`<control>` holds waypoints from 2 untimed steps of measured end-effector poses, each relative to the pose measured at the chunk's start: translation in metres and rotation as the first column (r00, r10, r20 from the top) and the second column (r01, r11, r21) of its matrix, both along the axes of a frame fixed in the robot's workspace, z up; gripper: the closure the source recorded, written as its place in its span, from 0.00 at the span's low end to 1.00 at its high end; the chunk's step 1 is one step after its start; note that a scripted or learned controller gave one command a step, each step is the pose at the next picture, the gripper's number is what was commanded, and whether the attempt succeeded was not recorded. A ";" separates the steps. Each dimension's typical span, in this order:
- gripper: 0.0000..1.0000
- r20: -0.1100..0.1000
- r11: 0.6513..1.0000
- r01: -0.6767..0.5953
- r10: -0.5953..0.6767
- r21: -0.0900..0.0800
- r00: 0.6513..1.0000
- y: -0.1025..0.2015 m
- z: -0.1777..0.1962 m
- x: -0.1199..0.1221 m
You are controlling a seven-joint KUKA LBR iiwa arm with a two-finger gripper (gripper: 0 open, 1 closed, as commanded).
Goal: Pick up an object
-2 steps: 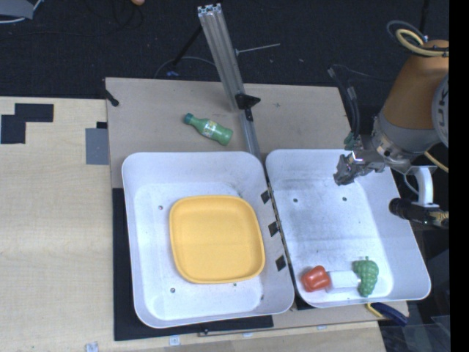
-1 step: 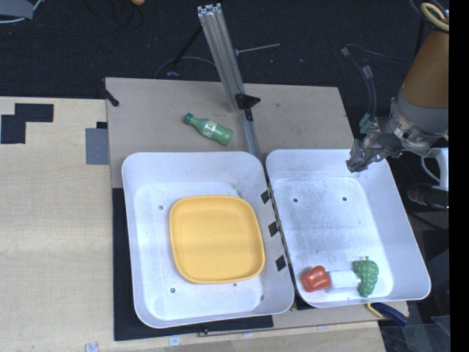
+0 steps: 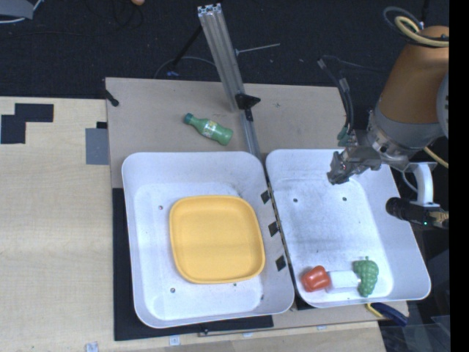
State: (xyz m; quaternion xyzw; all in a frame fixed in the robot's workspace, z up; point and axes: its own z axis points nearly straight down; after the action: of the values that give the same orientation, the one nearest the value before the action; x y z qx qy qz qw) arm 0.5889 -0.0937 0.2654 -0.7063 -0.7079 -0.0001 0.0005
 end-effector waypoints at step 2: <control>1.00 0.001 1.000 -0.001 0.001 0.000 1.000 0.109 0.002 -0.015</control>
State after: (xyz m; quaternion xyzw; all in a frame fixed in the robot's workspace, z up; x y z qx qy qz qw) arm 0.5739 0.0154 0.2677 -0.7058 -0.7084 -0.0003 0.0004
